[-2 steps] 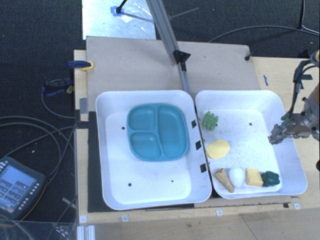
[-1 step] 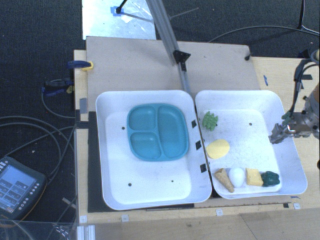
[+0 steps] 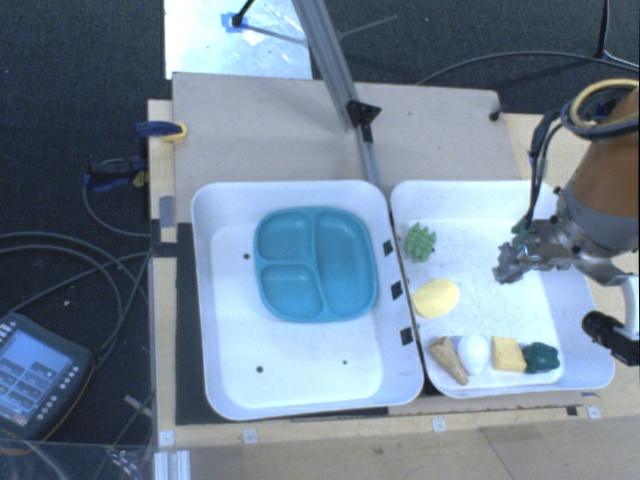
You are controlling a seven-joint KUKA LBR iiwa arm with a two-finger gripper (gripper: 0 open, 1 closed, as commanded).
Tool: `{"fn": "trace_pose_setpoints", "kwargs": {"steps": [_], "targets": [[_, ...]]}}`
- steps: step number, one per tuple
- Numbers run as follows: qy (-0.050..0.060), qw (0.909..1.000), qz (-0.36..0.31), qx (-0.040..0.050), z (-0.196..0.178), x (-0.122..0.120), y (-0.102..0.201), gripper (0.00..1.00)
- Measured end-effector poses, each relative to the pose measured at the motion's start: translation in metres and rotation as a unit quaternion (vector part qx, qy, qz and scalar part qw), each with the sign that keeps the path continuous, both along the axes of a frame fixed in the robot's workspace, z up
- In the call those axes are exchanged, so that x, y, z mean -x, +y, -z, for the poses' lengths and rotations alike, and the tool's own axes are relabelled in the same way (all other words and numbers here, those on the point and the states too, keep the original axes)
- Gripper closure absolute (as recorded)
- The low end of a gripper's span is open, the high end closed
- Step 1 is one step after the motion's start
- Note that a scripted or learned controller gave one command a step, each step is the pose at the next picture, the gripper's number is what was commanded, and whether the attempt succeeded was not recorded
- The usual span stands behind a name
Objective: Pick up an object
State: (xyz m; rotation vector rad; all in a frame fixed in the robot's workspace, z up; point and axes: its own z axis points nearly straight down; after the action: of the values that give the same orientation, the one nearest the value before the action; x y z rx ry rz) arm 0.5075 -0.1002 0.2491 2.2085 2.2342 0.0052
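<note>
Claw [image 3: 508,266] fingertips blurred above right bin [image 3: 500,208], grip unreadable

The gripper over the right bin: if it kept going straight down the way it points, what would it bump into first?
Probably just the bare white floor of the right bin. The gripper hangs over an open patch, apart from the yellow lemon, though depth is hard to judge.

Arm [image 3: 608,168] cut off at right edge, upper links out of frame. Gripper [image 3: 508,266] fingers too small/blurred to read. Handheld pendant [image 3: 35,373] clipped at left edge. Dark green obj [image 3: 541,356] shape unclear.
</note>
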Motion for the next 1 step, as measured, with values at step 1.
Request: {"fn": "trace_pose_setpoints", "kwargs": {"steps": [1], "targets": [[-0.001,1.0,-0.001,0.0001,-0.0029,-0.0197,0.0557,1.0]]}}
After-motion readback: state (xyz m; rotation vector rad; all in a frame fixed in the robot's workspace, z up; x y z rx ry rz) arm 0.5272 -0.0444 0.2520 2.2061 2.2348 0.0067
